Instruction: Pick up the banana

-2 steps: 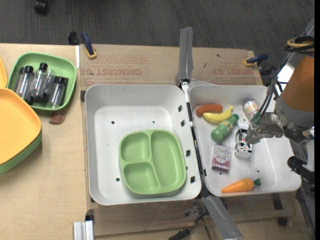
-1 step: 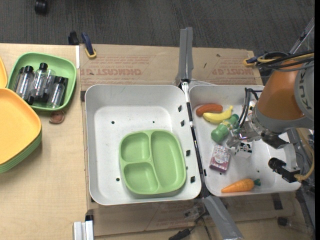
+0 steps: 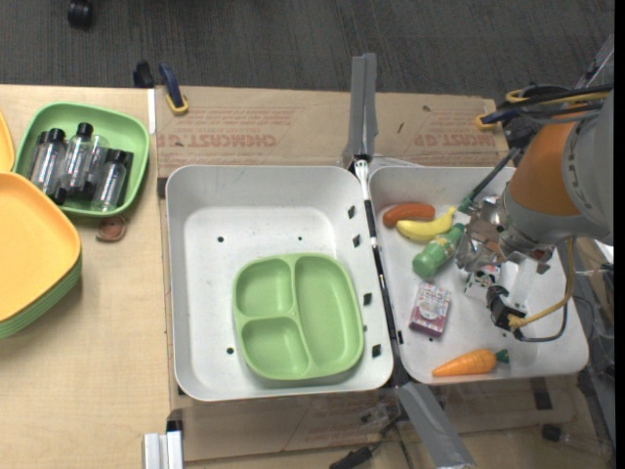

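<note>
The yellow banana (image 3: 427, 228) lies in the right bin (image 3: 547, 355), near its back left, just below a red-orange sausage-shaped toy (image 3: 408, 213). A green bottle (image 3: 434, 255) leans against the banana's front side. My gripper (image 3: 477, 250) hangs over the bin to the right of the banana and the bottle, close to them. The grey arm with its orange band (image 3: 547, 179) comes in from the right. The wrist hides the fingertips.
A small pink packet (image 3: 431, 310) and an orange carrot (image 3: 469, 362) lie toward the front of the right bin. The left bin (image 3: 195, 291) holds a green divided plate (image 3: 296, 316). On the bench at left stand yellow plates (image 3: 34, 257) and a green tray of bottles (image 3: 83, 159).
</note>
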### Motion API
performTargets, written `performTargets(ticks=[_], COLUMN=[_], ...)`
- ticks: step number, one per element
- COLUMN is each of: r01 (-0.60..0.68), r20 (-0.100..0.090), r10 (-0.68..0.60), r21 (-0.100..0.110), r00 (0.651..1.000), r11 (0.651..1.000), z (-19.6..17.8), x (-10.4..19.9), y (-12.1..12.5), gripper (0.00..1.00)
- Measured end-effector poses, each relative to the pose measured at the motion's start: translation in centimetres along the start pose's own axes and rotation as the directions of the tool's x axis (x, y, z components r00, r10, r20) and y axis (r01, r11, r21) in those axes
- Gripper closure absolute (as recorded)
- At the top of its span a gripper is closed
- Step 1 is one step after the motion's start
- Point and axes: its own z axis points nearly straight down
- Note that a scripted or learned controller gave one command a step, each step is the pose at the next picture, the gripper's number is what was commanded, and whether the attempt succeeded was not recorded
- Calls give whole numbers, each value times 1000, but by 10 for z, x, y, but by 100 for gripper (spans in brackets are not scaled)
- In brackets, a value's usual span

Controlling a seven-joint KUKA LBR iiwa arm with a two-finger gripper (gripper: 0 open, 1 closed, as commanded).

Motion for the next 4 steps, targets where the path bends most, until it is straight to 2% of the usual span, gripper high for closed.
performTargets(ticks=[1, 2, 3, 4], r01=[-54, -30, 318, 342], r20=[15, 14, 5, 5], r10=[54, 30, -318, -343], r21=[26, 26, 28, 29], r00=[998, 999, 948, 939], r11=[998, 999, 948, 939], z=[15, 15, -123, 1], x=[6, -17, -19, -34], y=[-58, -37, -26, 48], gripper=[100, 100, 100, 100])
